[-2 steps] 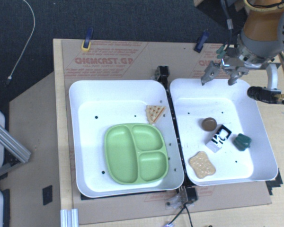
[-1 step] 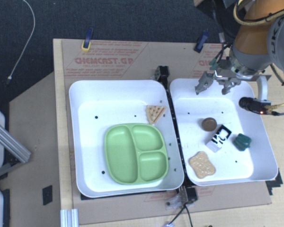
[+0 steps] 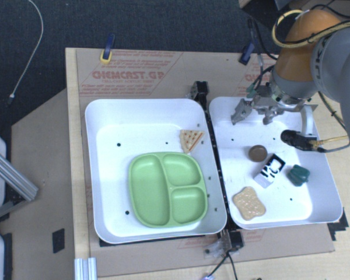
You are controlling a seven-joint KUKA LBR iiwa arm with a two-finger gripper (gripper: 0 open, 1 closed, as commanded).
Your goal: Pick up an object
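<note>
My gripper [image 3: 254,115] hangs over the far part of the right bin [image 3: 321,212], its two grey fingers spread apart with nothing between them. In that bin lie a brown round disc [image 3: 257,153], a white block with black marks [image 3: 269,170], a dark green chunk [image 3: 298,175] and a tan toast-shaped piece [image 3: 248,203]. All of these sit nearer the camera than the gripper. The left bin [image 3: 102,156] holds a light green divided plate [image 3: 167,188] and a tan waffle-like cracker [image 3: 190,139] near its right wall.
The bins stand side by side on a brown cardboard sheet [image 3: 134,69]. A blue and yellow clamp [image 3: 107,49] sits at its far left edge, and a black clip [image 3: 199,90] lies between the bins' far corners.
</note>
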